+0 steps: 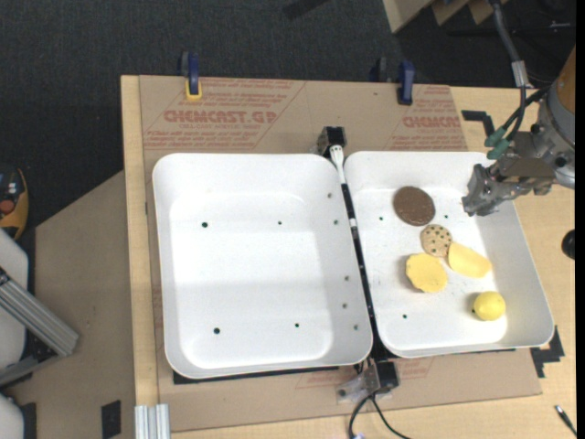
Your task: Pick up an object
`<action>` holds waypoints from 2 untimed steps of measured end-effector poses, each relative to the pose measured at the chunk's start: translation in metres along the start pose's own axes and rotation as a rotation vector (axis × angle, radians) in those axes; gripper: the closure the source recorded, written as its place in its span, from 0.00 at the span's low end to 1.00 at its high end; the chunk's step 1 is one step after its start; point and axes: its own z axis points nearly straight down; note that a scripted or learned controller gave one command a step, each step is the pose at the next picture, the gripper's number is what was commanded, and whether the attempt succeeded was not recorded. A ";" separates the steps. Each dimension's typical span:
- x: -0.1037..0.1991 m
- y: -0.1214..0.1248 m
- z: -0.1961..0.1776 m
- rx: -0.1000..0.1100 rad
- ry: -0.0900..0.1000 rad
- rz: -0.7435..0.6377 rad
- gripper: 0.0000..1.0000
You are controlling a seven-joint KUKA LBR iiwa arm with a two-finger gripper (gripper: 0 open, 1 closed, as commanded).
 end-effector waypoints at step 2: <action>0.116 -0.007 -0.101 -0.032 0.005 -0.014 1.00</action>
